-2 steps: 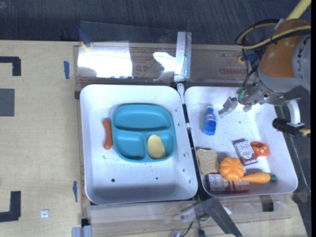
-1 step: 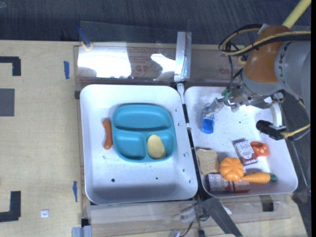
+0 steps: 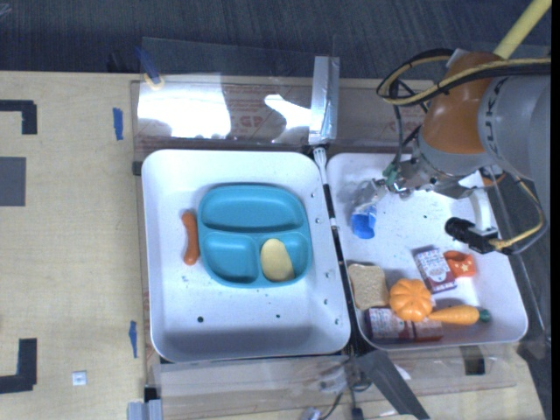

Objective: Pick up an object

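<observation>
The arm (image 3: 490, 121) reached in from the upper right of the frame. Its gripper (image 3: 398, 182) hung over the top of the right bin (image 3: 512, 300), near a blue cup (image 3: 364, 221); whether it was open could not be told. Lower in that bin lay a little pumpkin (image 3: 410, 298), a carrot (image 3: 457, 315) and a bread slice (image 3: 367, 284). The left bin (image 3: 166, 313) held a blue tray (image 3: 249, 230) with a yellow potato (image 3: 276, 259), and a hot dog (image 3: 190, 237) beside it.

Two white bins (image 3: 166, 322), one blue tray (image 3: 229, 226), one pumpkin (image 3: 410, 298), one carrot (image 3: 455, 316).
</observation>
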Controlling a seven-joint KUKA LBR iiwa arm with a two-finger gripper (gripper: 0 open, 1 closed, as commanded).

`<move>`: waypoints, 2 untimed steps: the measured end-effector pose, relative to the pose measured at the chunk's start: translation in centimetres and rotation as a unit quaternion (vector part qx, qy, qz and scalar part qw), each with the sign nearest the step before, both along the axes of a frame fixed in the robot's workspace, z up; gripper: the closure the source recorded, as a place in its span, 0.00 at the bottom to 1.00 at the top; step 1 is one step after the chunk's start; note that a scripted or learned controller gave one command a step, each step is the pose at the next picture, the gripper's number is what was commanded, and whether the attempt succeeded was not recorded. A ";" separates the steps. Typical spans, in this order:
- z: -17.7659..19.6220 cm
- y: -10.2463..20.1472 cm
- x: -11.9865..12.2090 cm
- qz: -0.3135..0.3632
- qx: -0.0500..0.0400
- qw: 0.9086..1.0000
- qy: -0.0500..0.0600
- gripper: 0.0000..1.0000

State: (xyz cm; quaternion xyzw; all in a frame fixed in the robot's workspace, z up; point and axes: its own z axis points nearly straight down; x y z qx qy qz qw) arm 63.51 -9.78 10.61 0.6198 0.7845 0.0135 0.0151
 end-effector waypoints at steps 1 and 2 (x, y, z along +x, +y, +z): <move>-1.8 -0.5 -3.1 -0.022 -0.001 1.000 0.016 0.00; -0.7 -0.6 -3.0 -0.024 -0.002 1.000 0.014 1.00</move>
